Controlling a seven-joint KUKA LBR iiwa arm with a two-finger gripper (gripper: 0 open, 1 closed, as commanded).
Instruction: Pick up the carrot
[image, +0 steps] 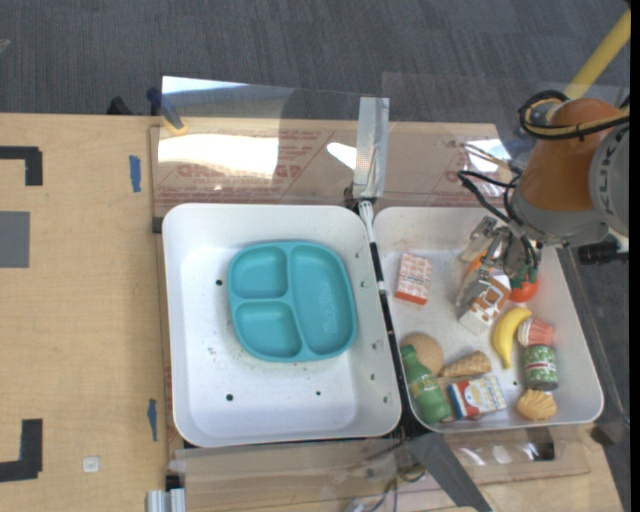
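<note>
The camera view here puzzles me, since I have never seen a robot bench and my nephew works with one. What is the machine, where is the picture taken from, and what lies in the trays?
The picture comes from one fixed camera above the bench, looking down at a slant. The grey and orange shape at the right is a robot arm; its gripper hangs over the right bin. Below it lie toy foods: an orange carrot, a banana, a small carton, a green bottle and more. The left bin holds a teal divided plate. I cannot tell whether the gripper has gripped anything.
</note>
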